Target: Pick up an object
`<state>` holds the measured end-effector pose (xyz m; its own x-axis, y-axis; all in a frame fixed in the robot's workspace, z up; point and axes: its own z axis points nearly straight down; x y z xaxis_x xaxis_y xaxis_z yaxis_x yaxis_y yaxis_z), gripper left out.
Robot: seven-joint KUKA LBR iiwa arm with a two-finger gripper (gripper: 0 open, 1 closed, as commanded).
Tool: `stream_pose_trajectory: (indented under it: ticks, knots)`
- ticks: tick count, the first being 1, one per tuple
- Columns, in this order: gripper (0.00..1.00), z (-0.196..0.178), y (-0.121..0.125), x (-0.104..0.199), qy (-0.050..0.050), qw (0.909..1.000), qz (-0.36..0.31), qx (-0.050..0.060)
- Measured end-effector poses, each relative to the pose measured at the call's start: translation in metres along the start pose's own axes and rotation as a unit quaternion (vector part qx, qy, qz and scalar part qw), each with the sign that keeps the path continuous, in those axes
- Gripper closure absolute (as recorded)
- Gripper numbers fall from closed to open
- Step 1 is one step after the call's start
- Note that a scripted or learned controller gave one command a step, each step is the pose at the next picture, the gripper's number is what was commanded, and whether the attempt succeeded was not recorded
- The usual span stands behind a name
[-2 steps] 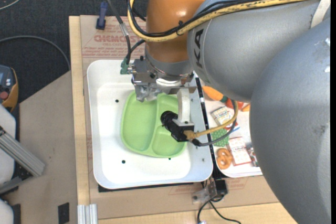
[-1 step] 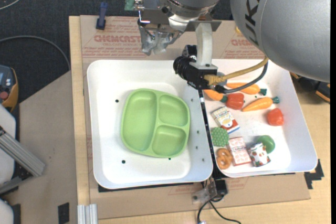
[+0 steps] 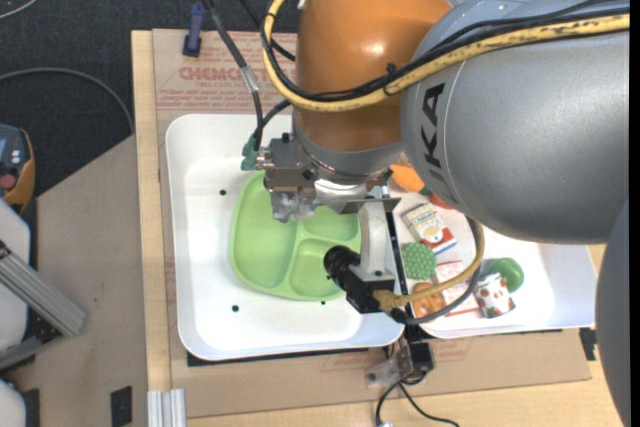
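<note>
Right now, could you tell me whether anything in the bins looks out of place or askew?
Nothing looks spilled or damaged. The green divided tray lies flat in the left bin, and small items are jumbled in the right bin, partly hidden by the arm.

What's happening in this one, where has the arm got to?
The grey and orange arm reaches in from the right and hangs low over the left white bin, right above a green divided tray lying in it. Its wrist hides the gripper, so a grasp can't be confirmed. The right bin holds a jumble of small items, among them a red and white packet and a green piece.
</note>
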<state>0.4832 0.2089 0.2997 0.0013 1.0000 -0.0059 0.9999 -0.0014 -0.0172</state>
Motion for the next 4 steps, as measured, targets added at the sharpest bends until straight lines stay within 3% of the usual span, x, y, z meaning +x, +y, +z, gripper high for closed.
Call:
stream_pose_trajectory:
  ticks: [1,2,3,4]
  knots:
    - [1.0,0.054,0.039,-0.057,0.001,1.0,0.003,-0.005]
    - [1.0,-0.006,0.001,-0.116,0.003,0.9999,0.003,-0.01]
    - [1.0,-0.014,0.003,-0.112,0.003,0.9999,0.0,-0.01]
    - [1.0,-0.201,-0.006,-0.083,0.007,0.9998,-0.003,-0.019]
